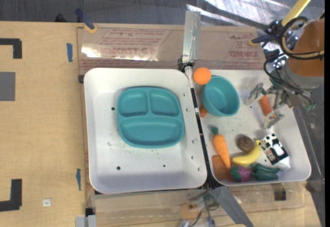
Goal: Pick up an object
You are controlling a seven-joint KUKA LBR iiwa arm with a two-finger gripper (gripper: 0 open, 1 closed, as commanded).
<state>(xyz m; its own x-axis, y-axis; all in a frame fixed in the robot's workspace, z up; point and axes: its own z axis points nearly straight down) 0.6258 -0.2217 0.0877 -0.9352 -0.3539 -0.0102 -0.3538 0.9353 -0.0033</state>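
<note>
My gripper [266, 104] hangs over the right bin's [301, 141] far right part, below the orange wrist band. A small orange-red piece [265, 105] sits between its two metal fingers, which close on it from either end. Whether the piece is clear of the bin floor I cannot tell. Other objects in this bin: a teal bowl [220, 96], an orange ball [202, 75], a carrot [221, 149], a banana [247, 156], a brown lump [245, 143] and a black-and-white block [273, 149].
The left bin [98, 159] holds a teal divided plate [149, 117]. A purple-red fruit [240, 173] and a green vegetable [265, 172] lie at the right bin's near edge. A metal divider [192, 35] rises behind the bins. Cables loop by the wrist [281, 30].
</note>
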